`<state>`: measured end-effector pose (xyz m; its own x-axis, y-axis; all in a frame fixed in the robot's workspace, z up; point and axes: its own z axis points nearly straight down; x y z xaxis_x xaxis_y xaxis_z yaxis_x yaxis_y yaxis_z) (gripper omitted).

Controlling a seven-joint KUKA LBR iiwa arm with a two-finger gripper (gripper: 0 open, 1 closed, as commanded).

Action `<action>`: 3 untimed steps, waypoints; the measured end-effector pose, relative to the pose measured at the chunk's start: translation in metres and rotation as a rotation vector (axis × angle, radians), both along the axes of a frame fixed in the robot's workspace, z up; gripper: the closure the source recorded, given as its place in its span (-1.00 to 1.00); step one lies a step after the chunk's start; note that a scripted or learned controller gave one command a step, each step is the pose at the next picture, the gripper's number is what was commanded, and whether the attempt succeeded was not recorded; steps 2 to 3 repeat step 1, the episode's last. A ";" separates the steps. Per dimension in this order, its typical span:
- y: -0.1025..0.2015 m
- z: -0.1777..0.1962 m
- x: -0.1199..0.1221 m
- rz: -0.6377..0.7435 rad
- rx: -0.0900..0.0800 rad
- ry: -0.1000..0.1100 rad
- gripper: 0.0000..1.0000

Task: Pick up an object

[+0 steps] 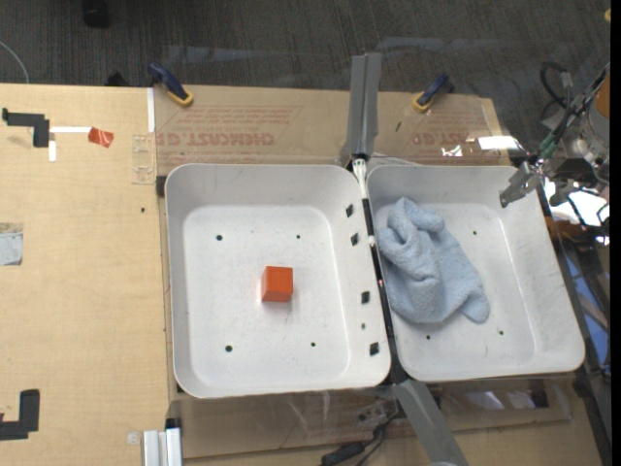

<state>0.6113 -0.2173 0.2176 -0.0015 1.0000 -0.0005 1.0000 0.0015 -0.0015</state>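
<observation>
Left bin (194, 357): orange block (277, 284) flat on the floor, near the centre, apart from every wall. Right bin (543, 348): crumpled pale blue cloth (427, 270) heaped against the left wall, folds hiding its underside. Far right, over the bin's upper rim: gripper (519, 184), partly cut off, small and blurred; finger state impossible to tell.

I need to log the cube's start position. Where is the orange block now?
The orange block sits near the middle of the left bin, apart from the blue cloth in the right bin.
</observation>
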 end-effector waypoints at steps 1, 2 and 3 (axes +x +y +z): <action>0.055 -0.125 -0.006 -0.054 -0.001 -0.003 -1.00; 0.055 -0.125 -0.006 -0.054 -0.001 -0.003 -1.00; 0.055 -0.125 -0.006 -0.054 -0.001 -0.003 -1.00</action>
